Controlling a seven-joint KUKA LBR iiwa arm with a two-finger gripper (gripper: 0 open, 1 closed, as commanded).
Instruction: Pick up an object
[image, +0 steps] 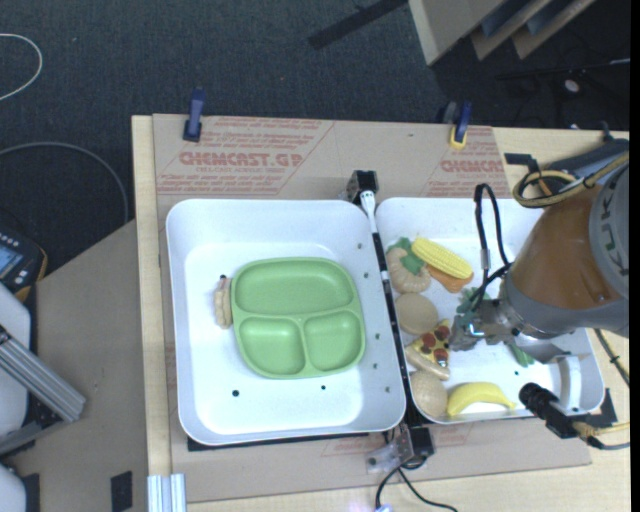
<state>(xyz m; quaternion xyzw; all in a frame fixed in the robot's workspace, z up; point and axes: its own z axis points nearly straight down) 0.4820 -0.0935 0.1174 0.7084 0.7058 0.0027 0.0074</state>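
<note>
Gripper (468, 330) lowered into the right bin (590, 372), reaching in from the right on the grey arm (575, 290) with its orange band; whether it is released, clenched or grasping cannot be told, since its tip is small and blurred against the toys. Just left of the tip, touching or nearly so, lies a pizza slice (433, 350) with red topping. Beyond that slice to the left is a round tan cookie (417, 313). Farther from the camera lie a corn cob (442, 258), yellow with an orange piece beside it, and a beige lumpy toy (407, 270) with a green tip. Nearer the camera, a banana (478, 399) rests by the bin's near wall, beside a pale round piece (428, 395). The left bin (190, 300), well apart from the gripper, holds a green three-compartment plate (297, 316); a small tan item (221, 301) lies against the plate's left edge. Both bins rest on a cardboard-covered bench (250, 155).
</note>
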